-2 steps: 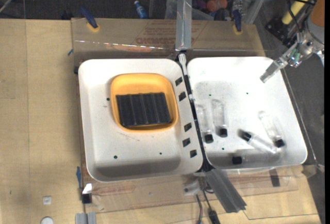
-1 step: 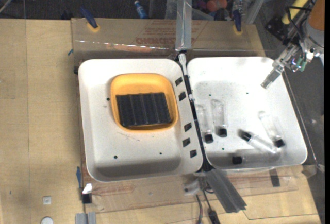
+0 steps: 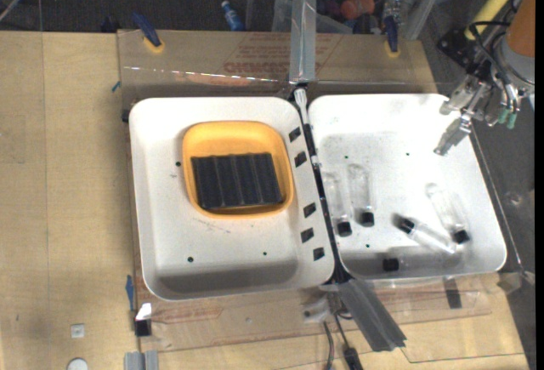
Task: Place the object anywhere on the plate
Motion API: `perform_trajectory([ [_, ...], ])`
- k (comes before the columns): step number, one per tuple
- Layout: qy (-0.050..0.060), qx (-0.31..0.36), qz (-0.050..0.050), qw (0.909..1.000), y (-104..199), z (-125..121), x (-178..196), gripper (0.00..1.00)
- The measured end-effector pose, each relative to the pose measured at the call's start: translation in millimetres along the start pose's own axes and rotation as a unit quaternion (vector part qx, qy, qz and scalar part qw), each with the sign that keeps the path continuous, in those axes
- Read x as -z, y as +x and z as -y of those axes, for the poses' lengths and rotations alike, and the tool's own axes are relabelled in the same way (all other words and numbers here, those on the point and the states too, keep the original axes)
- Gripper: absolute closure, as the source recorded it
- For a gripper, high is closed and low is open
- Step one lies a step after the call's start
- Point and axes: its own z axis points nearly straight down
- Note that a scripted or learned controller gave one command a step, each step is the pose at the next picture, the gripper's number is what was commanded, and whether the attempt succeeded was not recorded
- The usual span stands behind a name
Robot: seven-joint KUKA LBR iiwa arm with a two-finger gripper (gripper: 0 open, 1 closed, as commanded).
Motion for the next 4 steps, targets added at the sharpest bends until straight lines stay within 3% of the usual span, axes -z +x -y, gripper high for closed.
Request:
perform_trajectory([
  [1,0.0,0.128,0.003,0.9918,1.3,0.9,12.2,0.0],
  [2,0.0,0.266,0.001,0.964,9.0,4.7,14.4,0.0],
  [3,0.0,0.35,0.003,0.9368,-9.2,-4.6,-9.1,0.0],
  [4,0.0,0.485,0.004,0.8747,-9.5,-4.4,3.3,0.0],
])
